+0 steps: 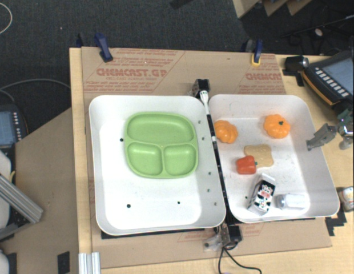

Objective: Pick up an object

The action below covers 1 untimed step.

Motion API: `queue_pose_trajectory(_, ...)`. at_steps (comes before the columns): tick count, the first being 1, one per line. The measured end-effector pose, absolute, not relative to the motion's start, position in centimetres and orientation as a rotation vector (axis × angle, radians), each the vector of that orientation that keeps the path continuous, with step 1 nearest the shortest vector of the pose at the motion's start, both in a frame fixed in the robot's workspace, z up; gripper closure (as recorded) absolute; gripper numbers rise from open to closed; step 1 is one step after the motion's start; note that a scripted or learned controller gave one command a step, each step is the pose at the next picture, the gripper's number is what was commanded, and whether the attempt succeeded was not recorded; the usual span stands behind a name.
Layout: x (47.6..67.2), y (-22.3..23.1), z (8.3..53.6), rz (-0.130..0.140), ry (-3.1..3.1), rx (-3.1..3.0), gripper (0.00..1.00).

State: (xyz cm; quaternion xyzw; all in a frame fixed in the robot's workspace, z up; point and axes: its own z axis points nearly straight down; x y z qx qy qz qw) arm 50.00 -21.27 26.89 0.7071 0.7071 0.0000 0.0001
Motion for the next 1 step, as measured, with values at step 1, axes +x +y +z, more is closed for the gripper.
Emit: queue_pose_trajectory(1,50.82,-16.77,37.76,0.013,2.220,2.204,0.00)
